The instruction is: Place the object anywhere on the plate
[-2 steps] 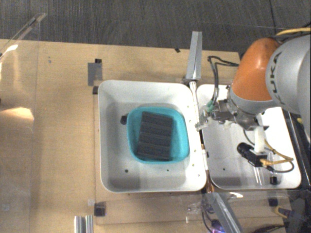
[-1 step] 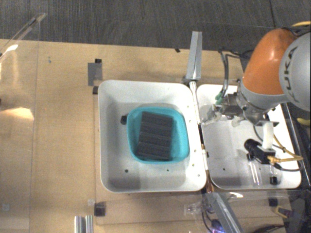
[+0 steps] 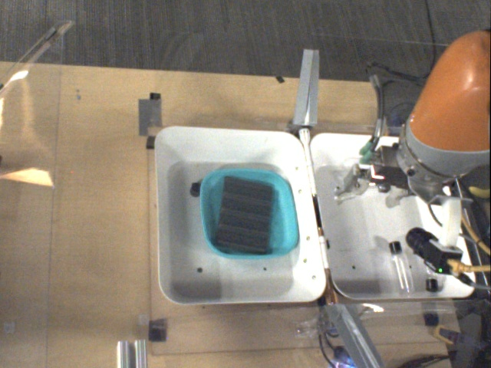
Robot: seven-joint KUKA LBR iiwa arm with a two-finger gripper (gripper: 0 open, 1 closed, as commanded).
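A teal plate (image 3: 288, 213) sits in the middle of the left bin (image 3: 173, 228). On it lies a dark grey ribbed block (image 3: 245, 211), flat and covering most of the plate's centre. My gripper (image 3: 359, 182) hangs over the upper left part of the right bin (image 3: 360, 282), well apart from the plate and the block. Nothing shows in its grasp. The grey arm with its orange band (image 3: 456, 90) covers the right bin's upper right corner.
A small clear tube-like item (image 3: 400, 271) lies near the front of the right bin. A black cable fitting (image 3: 426, 245) hangs from the arm beside it. A metal divider post (image 3: 307, 90) stands between the bins at the back.
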